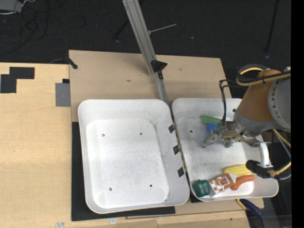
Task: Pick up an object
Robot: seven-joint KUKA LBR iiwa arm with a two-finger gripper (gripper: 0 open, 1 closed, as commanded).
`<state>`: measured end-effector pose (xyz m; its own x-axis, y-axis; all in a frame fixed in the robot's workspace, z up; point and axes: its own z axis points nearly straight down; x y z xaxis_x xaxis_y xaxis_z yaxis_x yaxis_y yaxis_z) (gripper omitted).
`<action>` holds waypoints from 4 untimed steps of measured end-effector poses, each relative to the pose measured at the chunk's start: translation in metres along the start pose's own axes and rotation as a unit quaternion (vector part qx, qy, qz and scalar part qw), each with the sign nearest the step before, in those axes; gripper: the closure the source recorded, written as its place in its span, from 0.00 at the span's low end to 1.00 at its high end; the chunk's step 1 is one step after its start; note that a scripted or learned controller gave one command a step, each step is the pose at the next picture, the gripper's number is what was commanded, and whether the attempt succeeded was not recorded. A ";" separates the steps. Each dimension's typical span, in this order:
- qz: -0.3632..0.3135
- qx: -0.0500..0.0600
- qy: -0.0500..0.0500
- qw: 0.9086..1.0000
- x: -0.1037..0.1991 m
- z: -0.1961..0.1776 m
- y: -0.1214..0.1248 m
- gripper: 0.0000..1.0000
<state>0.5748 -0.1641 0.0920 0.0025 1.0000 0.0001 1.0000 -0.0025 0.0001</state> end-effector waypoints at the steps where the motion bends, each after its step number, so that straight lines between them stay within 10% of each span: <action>1: 0.003 0.001 0.000 1.000 -0.001 -0.010 -0.001 1.00; 3: -0.002 -0.001 0.000 1.000 0.000 -0.115 0.003 1.00; 4: -0.003 0.001 0.001 1.000 0.048 -0.110 0.011 1.00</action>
<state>0.5864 -0.1157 0.2016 -0.0041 1.0000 0.0030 1.0000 0.0041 -0.0028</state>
